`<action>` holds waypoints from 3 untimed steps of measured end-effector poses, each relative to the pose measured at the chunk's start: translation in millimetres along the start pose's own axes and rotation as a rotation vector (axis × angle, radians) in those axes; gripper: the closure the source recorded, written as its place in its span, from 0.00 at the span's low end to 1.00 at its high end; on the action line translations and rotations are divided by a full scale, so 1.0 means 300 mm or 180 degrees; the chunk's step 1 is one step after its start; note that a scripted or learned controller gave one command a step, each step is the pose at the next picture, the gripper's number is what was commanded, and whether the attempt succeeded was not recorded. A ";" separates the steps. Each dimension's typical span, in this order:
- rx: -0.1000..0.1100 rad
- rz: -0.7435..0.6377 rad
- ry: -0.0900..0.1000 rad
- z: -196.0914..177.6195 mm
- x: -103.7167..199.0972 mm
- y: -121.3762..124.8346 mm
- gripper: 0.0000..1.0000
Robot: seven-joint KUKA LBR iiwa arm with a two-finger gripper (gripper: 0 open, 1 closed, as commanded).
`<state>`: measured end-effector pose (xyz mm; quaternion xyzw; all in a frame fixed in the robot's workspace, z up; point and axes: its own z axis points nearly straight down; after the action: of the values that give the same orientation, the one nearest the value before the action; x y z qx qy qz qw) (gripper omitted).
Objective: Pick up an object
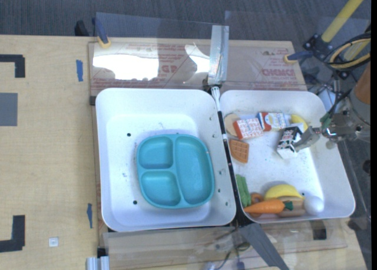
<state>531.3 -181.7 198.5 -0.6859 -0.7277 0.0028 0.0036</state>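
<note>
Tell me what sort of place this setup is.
Probably a robotics lab test bench, not a kitchen: two white bins, one holding a teal divided plate, the other toy food such as a carrot, with a gripper reaching in.

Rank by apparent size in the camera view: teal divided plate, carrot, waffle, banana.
1. Teal divided plate, by far the largest.
2. Carrot and banana: look about alike, so unranked; both sit partly against neighbouring items.
3. Waffle, slightly smaller.

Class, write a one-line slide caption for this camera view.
Gripper over the right bin of toy food beside a small black-and-white carton; a teal divided plate sits in the left bin.
</note>
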 end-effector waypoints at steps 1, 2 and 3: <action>-0.0038 0.0205 -0.0006 0.359 0.000 0.107 0.00; -0.0044 0.0209 -0.0008 0.320 -0.002 0.109 1.00; -0.0063 -0.0015 -0.0007 -0.031 0.190 -0.008 1.00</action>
<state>525.7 -124.8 207.8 -0.6841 -0.7294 -0.0036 -0.0040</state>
